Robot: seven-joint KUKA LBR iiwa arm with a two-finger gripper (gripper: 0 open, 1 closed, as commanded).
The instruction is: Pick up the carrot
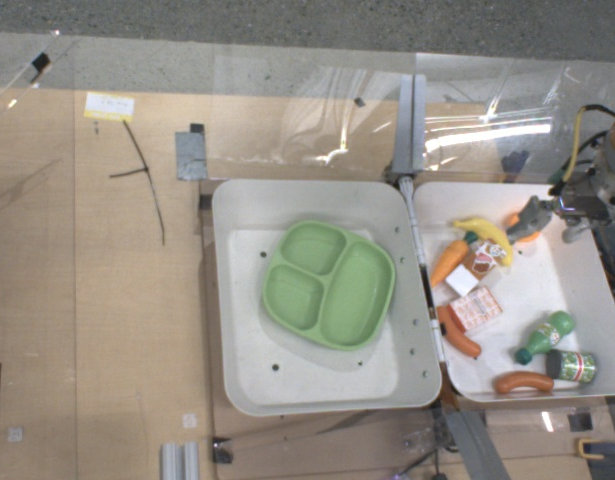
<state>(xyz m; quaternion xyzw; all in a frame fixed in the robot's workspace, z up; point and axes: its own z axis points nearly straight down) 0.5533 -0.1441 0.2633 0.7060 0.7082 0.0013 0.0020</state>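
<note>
Grey two-finger tool (pixel 536 215) hovered just right of the yellow plastic banana (pixel 484 231), perhaps pinching something orange; the tapered orange carrot (pixel 449 263) lay just left of that banana.

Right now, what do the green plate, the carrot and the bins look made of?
Green plate: looks like moulded plastic, matte, one even colour with rounded compartment walls. Carrot: likely a plastic toy, smooth uniform orange, too small to be sure. Bins: seemingly thin white plastic or coated sheet, with rounded corners and a soft sheen; the look leaves it open.
</note>
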